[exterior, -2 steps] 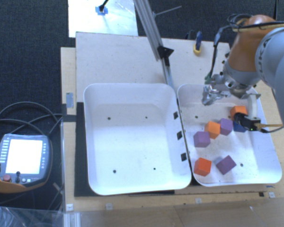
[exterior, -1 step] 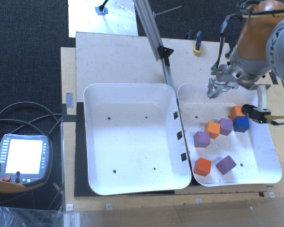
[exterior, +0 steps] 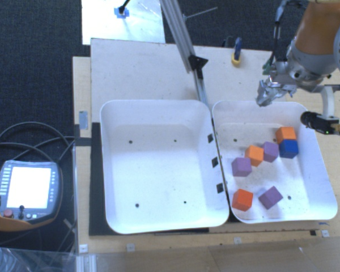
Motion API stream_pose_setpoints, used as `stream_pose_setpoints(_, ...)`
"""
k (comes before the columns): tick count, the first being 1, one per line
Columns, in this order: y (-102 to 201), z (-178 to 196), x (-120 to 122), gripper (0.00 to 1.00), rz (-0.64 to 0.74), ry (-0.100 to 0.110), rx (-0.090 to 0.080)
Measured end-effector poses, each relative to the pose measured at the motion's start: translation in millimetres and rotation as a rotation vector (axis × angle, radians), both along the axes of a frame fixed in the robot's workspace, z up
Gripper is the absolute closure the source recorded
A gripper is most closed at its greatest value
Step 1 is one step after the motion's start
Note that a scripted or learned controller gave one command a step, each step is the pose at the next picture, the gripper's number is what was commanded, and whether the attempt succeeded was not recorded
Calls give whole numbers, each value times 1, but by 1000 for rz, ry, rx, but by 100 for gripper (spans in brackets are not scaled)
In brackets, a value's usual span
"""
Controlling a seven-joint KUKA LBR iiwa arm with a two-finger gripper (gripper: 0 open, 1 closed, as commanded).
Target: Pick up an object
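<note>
Blocks [exterior: 264,152], orange, purple and blue, sit in your right bin [exterior: 323,174]; the claw [exterior: 265,97] hovers above its far rim, can't tell if it's open.

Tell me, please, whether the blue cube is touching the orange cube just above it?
Touching: the camera view shows the blue cube pressed against the orange cube, with no bin floor between them.

Both white bins [exterior: 158,109] look like smooth plastic with a soft sheen. The blocks in the right bin, such as the orange block [exterior: 242,199] near its front edge, seem matt. The bench top [exterior: 141,67] is pale, speckled board, dull and slightly rough. The gripper [exterior: 266,95] gleams like bare metal.
</note>
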State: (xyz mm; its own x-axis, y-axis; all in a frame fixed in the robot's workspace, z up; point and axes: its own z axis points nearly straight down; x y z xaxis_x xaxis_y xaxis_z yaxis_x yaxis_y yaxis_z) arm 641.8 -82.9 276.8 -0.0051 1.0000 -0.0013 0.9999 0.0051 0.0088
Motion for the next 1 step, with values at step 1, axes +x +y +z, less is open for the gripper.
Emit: stream_pose_setpoints(1,56,-16,9,100,5,7,3)
